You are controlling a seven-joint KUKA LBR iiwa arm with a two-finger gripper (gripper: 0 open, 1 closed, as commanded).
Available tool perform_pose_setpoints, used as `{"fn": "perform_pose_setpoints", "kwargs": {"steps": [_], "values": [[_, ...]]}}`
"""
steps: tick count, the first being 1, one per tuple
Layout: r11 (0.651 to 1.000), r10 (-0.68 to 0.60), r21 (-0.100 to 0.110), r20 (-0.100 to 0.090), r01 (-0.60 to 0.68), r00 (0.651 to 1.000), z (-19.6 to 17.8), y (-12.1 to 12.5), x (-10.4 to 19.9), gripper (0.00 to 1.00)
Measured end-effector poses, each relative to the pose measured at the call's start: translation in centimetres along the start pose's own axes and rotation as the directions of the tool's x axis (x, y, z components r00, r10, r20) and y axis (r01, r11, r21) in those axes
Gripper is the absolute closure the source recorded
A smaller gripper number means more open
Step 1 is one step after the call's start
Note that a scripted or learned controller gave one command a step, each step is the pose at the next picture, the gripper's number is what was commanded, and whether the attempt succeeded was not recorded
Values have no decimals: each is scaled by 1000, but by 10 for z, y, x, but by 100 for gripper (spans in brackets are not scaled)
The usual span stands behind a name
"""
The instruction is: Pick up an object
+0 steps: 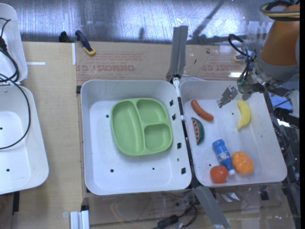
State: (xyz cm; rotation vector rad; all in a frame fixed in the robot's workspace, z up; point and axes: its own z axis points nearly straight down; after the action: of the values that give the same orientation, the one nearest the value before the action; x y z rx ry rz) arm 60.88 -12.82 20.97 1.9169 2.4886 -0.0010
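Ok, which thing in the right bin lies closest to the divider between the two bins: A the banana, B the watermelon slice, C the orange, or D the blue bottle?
B: the watermelon slice lies right beside the divider, while the banana, orange and blue bottle sit farther into the right bin.

Two bins sit side by side. The left bin [95, 142] just has a divided plate [141, 126] in the middle. The right bin [267, 171] has a sausage [202, 109] and melon slice [198, 130] on its left side, a banana [243, 114] to the right, and a bottle [222, 155], tomato [218, 174] and orange [243, 162] bunched together at the front.
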Motion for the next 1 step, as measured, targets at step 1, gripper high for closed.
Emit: {"fn": "perform_pose_setpoints", "kwargs": {"steps": [1], "values": [[1000,-9,2,-1,9,1000,111,-9,3,0]]}}
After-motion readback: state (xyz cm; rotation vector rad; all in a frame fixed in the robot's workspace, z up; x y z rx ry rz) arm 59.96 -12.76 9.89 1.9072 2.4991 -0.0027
